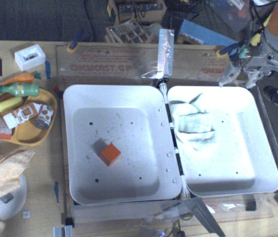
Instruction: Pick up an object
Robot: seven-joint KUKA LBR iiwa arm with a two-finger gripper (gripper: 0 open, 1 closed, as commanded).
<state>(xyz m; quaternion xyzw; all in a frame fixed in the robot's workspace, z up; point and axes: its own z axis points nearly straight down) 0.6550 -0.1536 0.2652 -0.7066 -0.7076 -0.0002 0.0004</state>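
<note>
**Gripper high at right, block far left**

The gripper [241,79] hangs spread and empty over the right bin's [257,177] far rim. The orange block [111,154] lies well apart, in the left bin [79,102].

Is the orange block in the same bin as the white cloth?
No, the orange block sits in the left bin, while the white cloth lies in the right bin.

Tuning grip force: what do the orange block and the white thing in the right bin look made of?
Orange block: looks rigid, matte, sharp-edged, perhaps wood or plastic; the picture leaves that open. White thing: looks like soft cloth, crumpled and folded with uneven edges, matte.
</note>
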